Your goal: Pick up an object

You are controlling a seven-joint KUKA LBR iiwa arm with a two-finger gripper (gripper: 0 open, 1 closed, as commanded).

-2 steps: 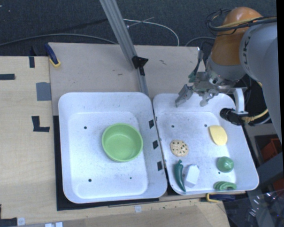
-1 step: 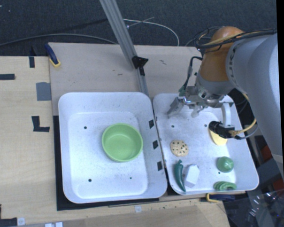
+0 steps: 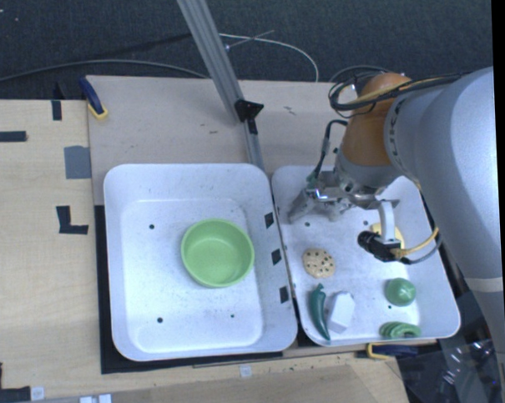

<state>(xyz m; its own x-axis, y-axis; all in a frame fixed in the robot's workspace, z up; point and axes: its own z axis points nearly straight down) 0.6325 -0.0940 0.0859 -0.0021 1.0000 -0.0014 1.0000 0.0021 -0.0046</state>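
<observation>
Grey arm looms over right bin; jaws' state cannot be told. Wooden worktop carries both bins; green bowl in left bin.

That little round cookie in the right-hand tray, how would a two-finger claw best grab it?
Probably straight down from above, with a finger on each side of the rim. The cookie lies flat on the right tray, so only its edge offers anything to pinch. It is round, so any angle should work, and bare tray shows all around it. The green pepper lies a little below it.
</observation>
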